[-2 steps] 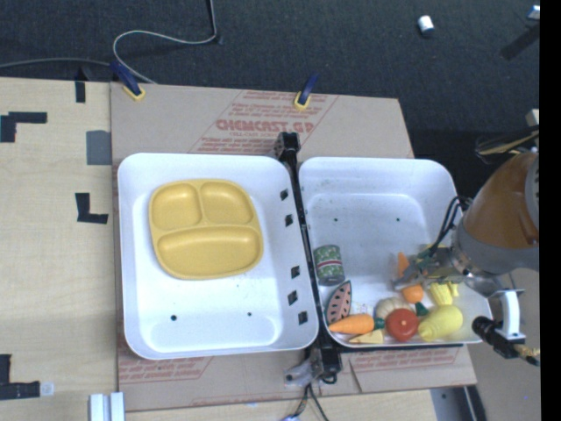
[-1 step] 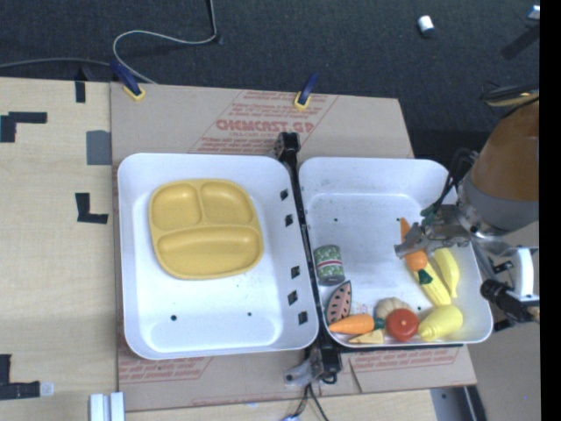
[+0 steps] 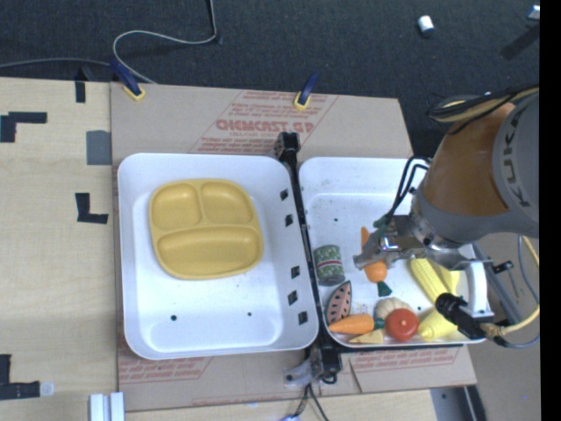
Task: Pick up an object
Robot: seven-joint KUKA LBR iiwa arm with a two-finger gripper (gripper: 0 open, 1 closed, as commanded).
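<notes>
Toy foods lie in the right bin (image 3: 351, 191): a green can (image 3: 329, 262), a watermelon slice (image 3: 339, 300), a carrot (image 3: 352, 324), a red tomato (image 3: 402, 324), a pale garlic bulb (image 3: 390, 306), yellow corn (image 3: 431, 278) and a small orange piece (image 3: 376, 271). My gripper (image 3: 377, 251) hangs low over the middle of this bin, right above the small orange piece. The arm's wrist covers the bin's right part.
The left bin (image 3: 140, 261) holds a yellow divided plate (image 3: 207, 227). A black divider with clips (image 3: 296, 235) runs between the bins. Both bins rest on a cardboard sheet (image 3: 254, 121); cables lie at the back.
</notes>
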